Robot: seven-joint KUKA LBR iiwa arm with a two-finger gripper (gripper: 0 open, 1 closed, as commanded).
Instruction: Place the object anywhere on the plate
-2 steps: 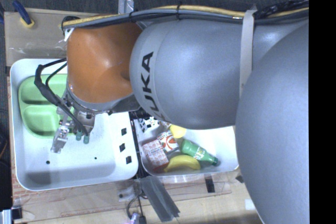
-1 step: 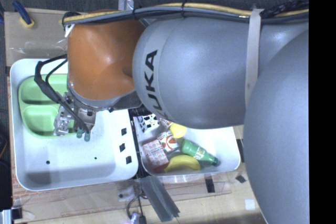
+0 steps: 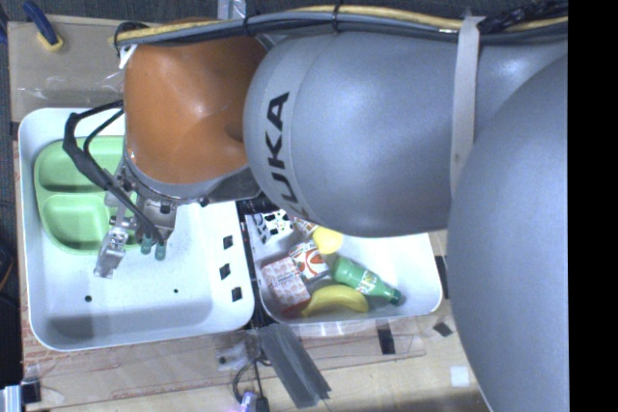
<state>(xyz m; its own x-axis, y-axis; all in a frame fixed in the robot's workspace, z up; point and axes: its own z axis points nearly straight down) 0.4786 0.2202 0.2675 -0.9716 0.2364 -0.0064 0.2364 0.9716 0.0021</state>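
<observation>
Glossy green compartmented plate (image 3: 68, 193)

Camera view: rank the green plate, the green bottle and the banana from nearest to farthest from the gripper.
1. Green plate: in the left bin, just left of the gripper.
2. Banana: right bin, near its front edge.
3. Green bottle: right bin, a little farther right than the banana; these two are nearly level.

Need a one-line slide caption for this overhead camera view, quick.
KUKA arm lowers its gripper beside the green plate in the left bin; right bin holds assorted items.
</observation>
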